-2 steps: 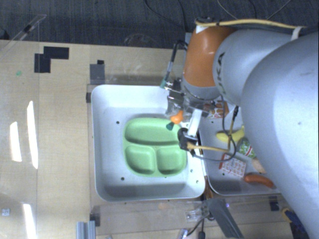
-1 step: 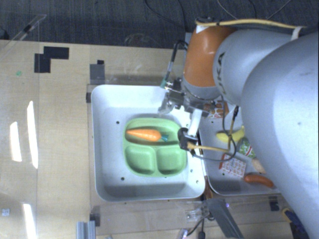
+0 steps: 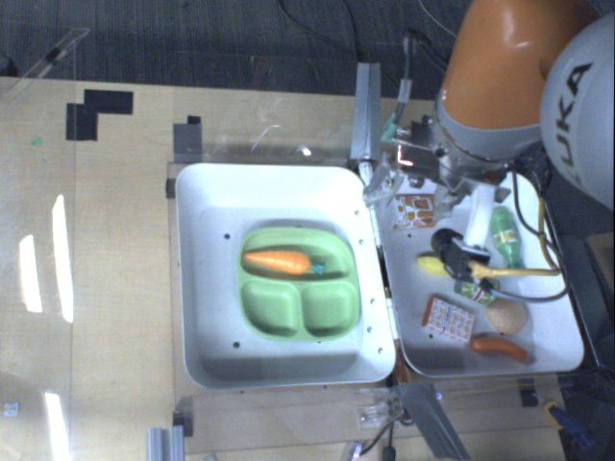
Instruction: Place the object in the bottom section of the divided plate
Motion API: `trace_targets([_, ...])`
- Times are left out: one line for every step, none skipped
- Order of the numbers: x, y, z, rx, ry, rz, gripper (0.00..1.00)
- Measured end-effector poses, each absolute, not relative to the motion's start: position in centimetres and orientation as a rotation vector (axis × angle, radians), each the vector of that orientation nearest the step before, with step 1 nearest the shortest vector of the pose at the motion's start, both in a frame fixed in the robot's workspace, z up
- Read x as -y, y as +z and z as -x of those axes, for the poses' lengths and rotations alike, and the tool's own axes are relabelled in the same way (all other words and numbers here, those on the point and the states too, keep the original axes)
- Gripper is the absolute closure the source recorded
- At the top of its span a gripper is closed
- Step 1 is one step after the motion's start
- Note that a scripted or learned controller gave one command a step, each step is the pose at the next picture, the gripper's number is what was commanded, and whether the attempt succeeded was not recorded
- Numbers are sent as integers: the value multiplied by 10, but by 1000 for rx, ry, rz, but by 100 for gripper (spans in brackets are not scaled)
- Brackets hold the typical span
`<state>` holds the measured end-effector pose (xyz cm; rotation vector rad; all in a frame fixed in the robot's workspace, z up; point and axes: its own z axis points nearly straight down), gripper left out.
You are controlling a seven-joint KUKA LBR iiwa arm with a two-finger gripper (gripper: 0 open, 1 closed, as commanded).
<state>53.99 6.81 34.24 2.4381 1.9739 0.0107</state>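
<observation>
The orange toy carrot (image 3: 277,261) lies in the twelve o'clock section of the green plastic divided plate (image 3: 279,309). The hand (image 3: 389,176) hovers at the plate's two o'clock; apart or together, I cannot tell. I think it should grip the carrot at its middle.

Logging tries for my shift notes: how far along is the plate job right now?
Done: a carrot lies on the green divided plate in the left bin, but in its top section. In hand: nothing visibly held; the arm hangs over the right bin. Left: getting an object into a bottom section.
</observation>
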Motion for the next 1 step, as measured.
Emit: trace_targets([-68, 342, -540, -1974, 10, -2438, 0])
